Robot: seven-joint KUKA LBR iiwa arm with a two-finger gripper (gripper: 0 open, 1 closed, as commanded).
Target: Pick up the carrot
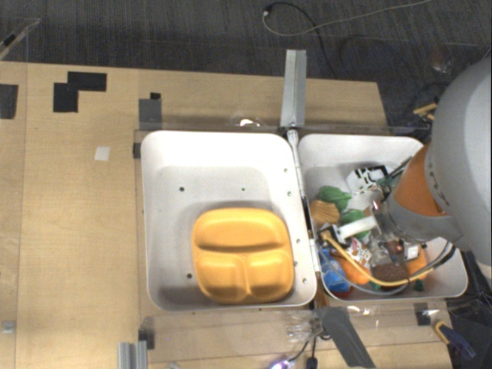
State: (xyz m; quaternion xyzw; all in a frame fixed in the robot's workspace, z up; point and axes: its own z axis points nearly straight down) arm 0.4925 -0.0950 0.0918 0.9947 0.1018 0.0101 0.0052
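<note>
1. Arm (469, 144) housing, grey and large, sits nearest the lens at the right edge; the orange band (419, 187) lies just below it and leads down to the claw (384, 246).
2. Claw position: low inside the right bin (453, 287), among the clutter at its front half. Claw state: cannot be told, because the wrist body and loose cables cover the tip.
3. Carrot (355, 270) position: front of the right bin, just beside and partly under the claw. Orange shows on the claw's left and again at its right, so the claw appears to stand over the middle of the carrot. No grasp can be confirmed.
4. Step in hand, as judged: descent or closing on the carrot. The lift is not yet done.
5. Next move calls for a firm closure across the carrot body, then a straight vertical lift clear of the yellow cable (384, 284) that loops around the carrot's front. Risk, as judged: the claw catches the cable or a neighbouring item in place of the carrot.
6. Count, right bin: one carrot, one blue item (334, 277) touching the left wall, one green item (333, 196) behind it, one white item (363, 179) near the back. Smaller items are too cluttered to count.
7. Count, left bin (169, 167): one yellow tray (242, 256), lying front of centre.
8. Count, bench: two bins, side by side; one arm; one claw.
</note>
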